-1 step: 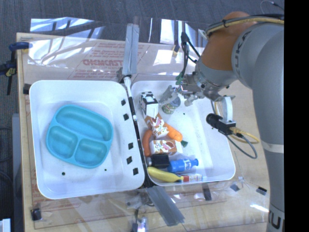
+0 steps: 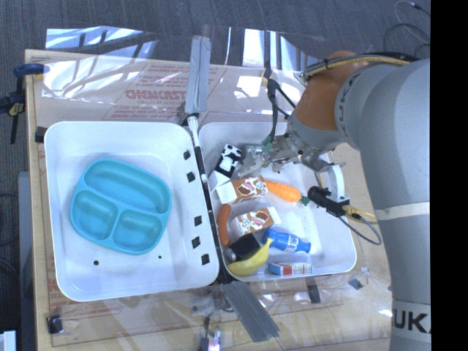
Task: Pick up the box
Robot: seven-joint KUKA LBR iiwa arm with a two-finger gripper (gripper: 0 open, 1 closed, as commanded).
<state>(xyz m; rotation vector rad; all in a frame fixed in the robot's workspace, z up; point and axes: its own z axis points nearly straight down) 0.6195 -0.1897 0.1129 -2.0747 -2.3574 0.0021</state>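
Note:
A small white box with a red and brown print (image 2: 249,189) lies in the upper middle of the right bin (image 2: 344,248). A second, similar box (image 2: 254,219) lies just below it. My gripper (image 2: 259,159) hangs low over the bin's upper part, just above the first box and right of a black-and-white carton (image 2: 229,159). The grey arm with its orange band (image 2: 319,102) comes in from the right. Nothing visibly sits in the gripper.
Around the boxes lie an orange carrot (image 2: 284,191), a red sausage (image 2: 224,223), a blue bottle (image 2: 289,241), a banana (image 2: 249,261) and a flat red-and-blue packet (image 2: 289,269). The left bin (image 2: 58,269) holds a blue divided plate (image 2: 121,205).

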